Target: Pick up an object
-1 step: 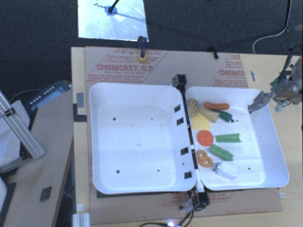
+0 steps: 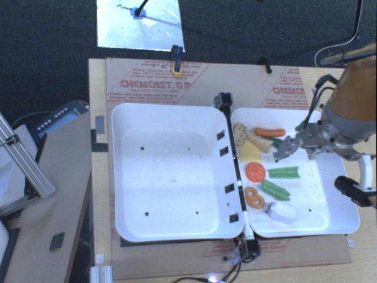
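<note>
hand (image 2: 285, 149): state unclear, over right bin (image 2: 330, 220) | target: sausage (image 2: 270, 132), far edge | light, stiff, slippery; grip mid-length

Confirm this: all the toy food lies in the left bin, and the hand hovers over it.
Wrong bin. The camera view shows the toy food, such as the sausage, tomato slice and pretzel, lying in the right bin. The hand does hover over it.
</note>
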Controlling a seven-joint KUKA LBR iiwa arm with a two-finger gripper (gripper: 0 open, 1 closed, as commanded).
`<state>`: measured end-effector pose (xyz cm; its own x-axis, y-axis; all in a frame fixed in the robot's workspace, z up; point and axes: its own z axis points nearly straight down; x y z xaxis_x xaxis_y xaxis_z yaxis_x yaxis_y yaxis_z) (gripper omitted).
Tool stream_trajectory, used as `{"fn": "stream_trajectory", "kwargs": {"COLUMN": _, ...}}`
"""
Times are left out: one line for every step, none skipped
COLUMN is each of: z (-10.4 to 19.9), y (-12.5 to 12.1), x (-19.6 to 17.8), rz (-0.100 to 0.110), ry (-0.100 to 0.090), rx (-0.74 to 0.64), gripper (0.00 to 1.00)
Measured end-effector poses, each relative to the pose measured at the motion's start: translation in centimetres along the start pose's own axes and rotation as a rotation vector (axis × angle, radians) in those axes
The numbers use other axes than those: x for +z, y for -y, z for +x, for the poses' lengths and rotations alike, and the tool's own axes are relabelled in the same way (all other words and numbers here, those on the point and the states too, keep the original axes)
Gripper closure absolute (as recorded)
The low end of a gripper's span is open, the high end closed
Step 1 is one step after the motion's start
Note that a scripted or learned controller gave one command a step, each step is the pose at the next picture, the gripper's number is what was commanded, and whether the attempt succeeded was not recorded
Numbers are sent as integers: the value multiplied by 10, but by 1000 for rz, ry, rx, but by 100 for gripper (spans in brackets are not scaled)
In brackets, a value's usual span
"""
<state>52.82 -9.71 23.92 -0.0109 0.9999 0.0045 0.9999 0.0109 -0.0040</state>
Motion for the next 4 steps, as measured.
{"fn": "stream_trajectory", "kwargs": {"z": 5, "y": 44, "x": 74, "rz": 4, "ry": 2, "rx": 10, "gripper": 0}}
{"fn": "stream_trajectory", "kwargs": {"z": 4, "y": 40, "x": 59, "rz": -10, "ry": 6, "rx": 8, "gripper": 100}}
{"fn": "stream_trajectory", "kwargs": {"z": 96, "y": 16, "x": 55, "rz": -7, "ry": 1, "rx": -3, "gripper": 100}}
{"fn": "stream_trajectory", "kwargs": {"z": 163, "y": -12, "x": -4, "rz": -13, "ry": 1, "rx": -2, "gripper": 100}}
